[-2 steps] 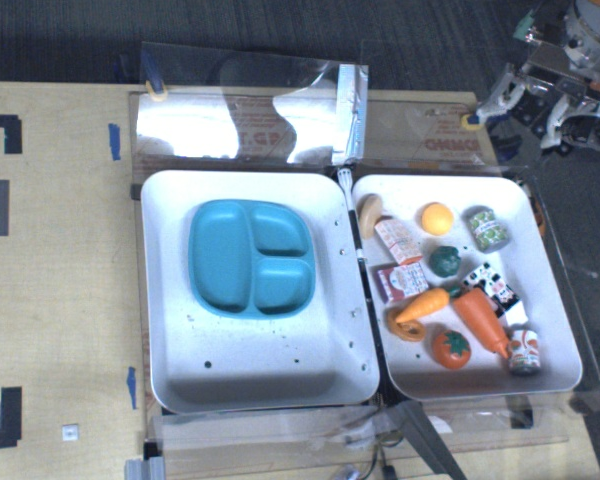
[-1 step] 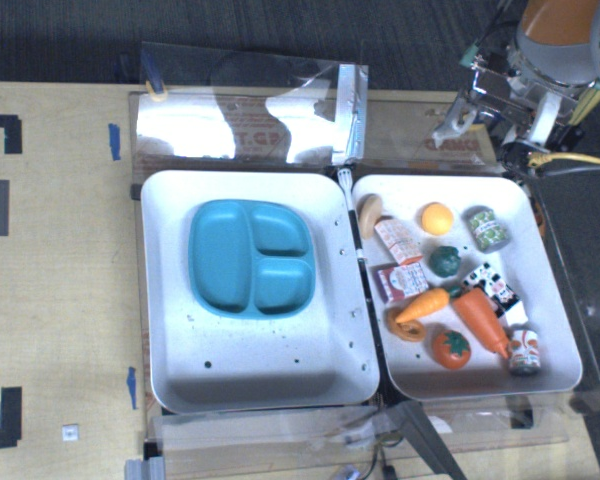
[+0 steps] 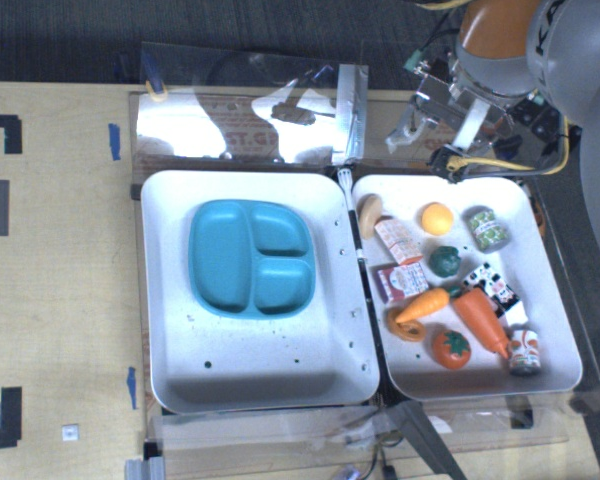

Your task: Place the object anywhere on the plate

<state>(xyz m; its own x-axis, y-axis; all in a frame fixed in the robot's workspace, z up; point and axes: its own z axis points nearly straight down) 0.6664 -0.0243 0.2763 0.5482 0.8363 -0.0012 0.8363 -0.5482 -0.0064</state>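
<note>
A blue plate (image 3: pixel 252 258) with three compartments lies in the left white bin (image 3: pixel 170 368); nothing rests on it. The right bin (image 3: pixel 560 368) holds several toy foods: an orange ball (image 3: pixel 437 218), a green can (image 3: pixel 488 228), a dark green round piece (image 3: pixel 444 261), a small carton (image 3: pixel 397 240), two carrots (image 3: pixel 425 308) (image 3: pixel 480 320) and a tomato (image 3: pixel 451 348). My gripper (image 3: pixel 438 138) hangs above the back rim of the right bin, its fingers spread apart with nothing between them.
A black-and-white patterned piece (image 3: pixel 492 288) and a small tin (image 3: pixel 525 353) lie near the carrots. A tan piece (image 3: pixel 369 210) sits by the divider between the bins. A shiny clear cover (image 3: pixel 250 118) lies behind the left bin. Cables hang near the wrist.
</note>
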